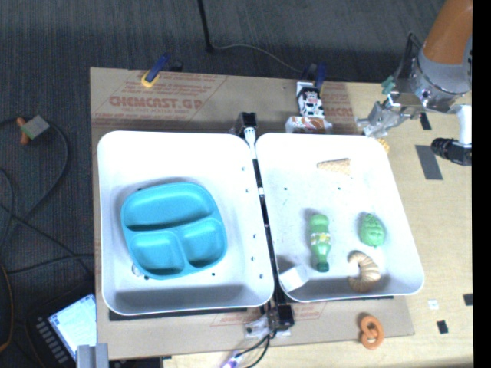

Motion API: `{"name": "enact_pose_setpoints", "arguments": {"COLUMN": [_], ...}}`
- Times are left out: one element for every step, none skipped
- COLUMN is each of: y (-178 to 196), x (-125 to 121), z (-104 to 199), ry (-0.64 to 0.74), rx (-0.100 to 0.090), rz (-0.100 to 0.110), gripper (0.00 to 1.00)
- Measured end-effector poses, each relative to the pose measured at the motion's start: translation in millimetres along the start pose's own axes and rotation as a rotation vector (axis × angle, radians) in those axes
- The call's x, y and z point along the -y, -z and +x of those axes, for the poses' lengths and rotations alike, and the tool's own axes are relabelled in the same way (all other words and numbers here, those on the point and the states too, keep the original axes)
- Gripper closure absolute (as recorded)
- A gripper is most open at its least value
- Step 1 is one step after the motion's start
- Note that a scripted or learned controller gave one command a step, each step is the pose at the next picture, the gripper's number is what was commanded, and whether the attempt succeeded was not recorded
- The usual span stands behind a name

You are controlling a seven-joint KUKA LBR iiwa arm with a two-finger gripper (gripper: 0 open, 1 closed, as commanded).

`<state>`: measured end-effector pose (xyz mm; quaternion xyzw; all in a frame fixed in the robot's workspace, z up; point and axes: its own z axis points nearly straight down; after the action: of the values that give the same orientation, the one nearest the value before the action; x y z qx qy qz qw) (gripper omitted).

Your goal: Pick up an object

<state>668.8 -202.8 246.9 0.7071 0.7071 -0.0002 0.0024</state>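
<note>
Near edge of the bench, in front of the right-hand shallow white plastic bin (399,205) (the landmark): one small orange pretzel-shaped toy (371,330), lying on the bare board outside the bin's front wall.

Inside the landmark bin, front: one tan, curled croissant-shaped toy (366,270) at the front right corner; one green plastic bottle (319,241) lying lengthwise just left of it; one green, knobbly, rounded toy (372,229) just behind the croissant. None is seen touching another.

Inside the landmark bin, rear: one flat, pale beige wedge (334,165), well apart from the three at the front.

Left of the landmark bin: one second white bin (111,205), bearing one light blue three-compartment plastic tray (173,228).

Behind the landmark bin: one small black-and-white figure (309,106) on the board.

Beyond the landmark bin's rear right corner: one two-finger gripper (379,123), raised outside the bin; whether it is spread or pressed together cannot be told, and nothing is seen held.

Step judged in hand: approach, with no object yet chosen. The bottle is judged the best target, being long and clear on both sides; it should be straddled across its narrow width, with the descent centred.
</note>
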Motion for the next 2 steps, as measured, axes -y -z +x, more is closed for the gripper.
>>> {"name": "enact_pose_setpoints", "arguments": {"y": [-1,-145], "x": [0,0], "z": [1,-11], "ry": [0.001,0.006], "rx": [-0.001,-0.020], "rz": [0.002,0.013], "gripper": [0.00,0.00]}}
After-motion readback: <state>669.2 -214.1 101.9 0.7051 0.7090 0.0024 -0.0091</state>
